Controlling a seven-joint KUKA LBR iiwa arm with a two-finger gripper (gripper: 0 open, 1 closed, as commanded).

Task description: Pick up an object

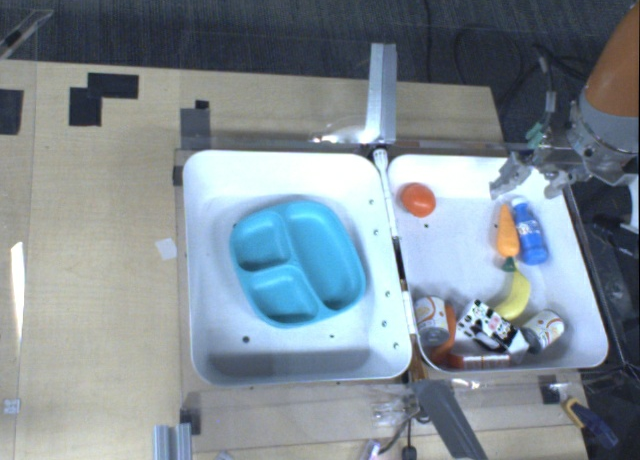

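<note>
The claw (530, 176) hangs over the far right corner of the right bin (460, 188), fingers spread apart with nothing between them. Just below it lie a blue bottle (530, 233) and an orange carrot (508, 233), side by side and touching. An orange ball (418, 199) sits alone near the divider. Down at the near edge there's a cluster: a yellow banana (516, 297), a black-and-white spotted toy (484, 321), a can (432, 316) on the left and another can (543, 330) on the right. Over in the left bin (210, 248), a blue divided plate (297, 261) rests in the middle.
</note>
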